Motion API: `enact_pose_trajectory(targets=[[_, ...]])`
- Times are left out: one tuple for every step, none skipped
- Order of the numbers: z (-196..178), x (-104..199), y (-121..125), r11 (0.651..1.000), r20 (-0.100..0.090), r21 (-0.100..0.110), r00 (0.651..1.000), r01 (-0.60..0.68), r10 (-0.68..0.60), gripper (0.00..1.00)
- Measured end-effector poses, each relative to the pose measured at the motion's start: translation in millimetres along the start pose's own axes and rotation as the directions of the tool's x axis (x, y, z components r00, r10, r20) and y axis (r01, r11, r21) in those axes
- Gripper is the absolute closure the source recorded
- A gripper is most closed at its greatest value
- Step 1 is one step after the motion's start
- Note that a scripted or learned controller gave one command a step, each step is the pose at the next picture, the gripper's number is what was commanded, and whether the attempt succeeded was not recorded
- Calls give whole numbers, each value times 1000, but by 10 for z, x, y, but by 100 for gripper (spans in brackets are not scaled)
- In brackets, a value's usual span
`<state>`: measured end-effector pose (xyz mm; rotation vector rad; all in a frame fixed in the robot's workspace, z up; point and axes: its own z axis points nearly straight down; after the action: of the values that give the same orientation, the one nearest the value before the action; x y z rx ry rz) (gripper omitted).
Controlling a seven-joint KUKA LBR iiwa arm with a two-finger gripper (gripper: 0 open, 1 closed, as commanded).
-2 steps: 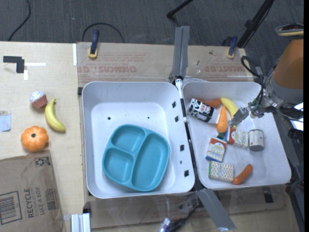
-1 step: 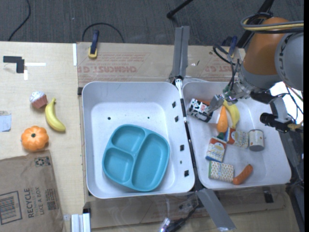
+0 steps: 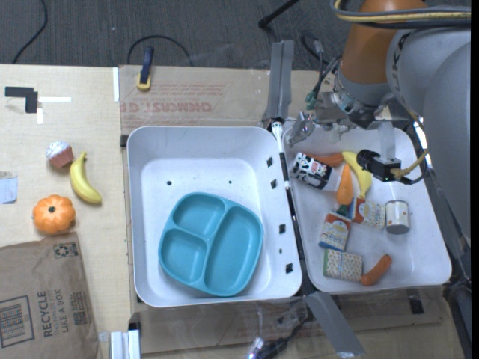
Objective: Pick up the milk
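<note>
In the camera view, the grey arm (image 3: 419,58) with its orange band reached in from the right and hung over the far end of the right bin (image 3: 441,260), its pincer (image 3: 314,122) low over the bin's far left corner, close to the divider between the two bins; whether the pincer was apart or together could not be told, as the wrist and cabling hid it. The milk (image 3: 310,170), a small black-and-white spotted carton, lay on its side in the right bin just below the pincer, near the bin's left wall, with nothing gripping it. Just right of the milk lay an orange carrot-like piece (image 3: 345,185) and a yellow piece (image 3: 361,176), partly overlapping each other. Nearer the camera sat a small blue and white box (image 3: 334,232), a patterned packet (image 3: 343,265), a sausage-shaped orange item (image 3: 376,269) and a pale can (image 3: 397,217) on its side. The left bin (image 3: 150,200) held a blue plate (image 3: 212,243) with three compartments, tilted across the bin's near half. On the tabletop (image 3: 60,126) to the left lay a banana (image 3: 84,179), a cupcake (image 3: 60,155) just beside it and a small pumpkin (image 3: 54,214) below them, with a cardboard sheet (image 3: 45,298) at the near left corner. A yellow and blue clamp (image 3: 145,72) rested at the far edge, beyond the left bin.
</note>
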<state>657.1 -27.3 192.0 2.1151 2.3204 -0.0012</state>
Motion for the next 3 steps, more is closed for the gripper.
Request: enact_pose_trajectory(targets=[[768,-725,-14,999,2,-12,999,40,-40,0],[835,-702,-463,999,3,-34,1000,23,-23,0],[849,-644,-624,989,9,-34,990,141,-141,0]])
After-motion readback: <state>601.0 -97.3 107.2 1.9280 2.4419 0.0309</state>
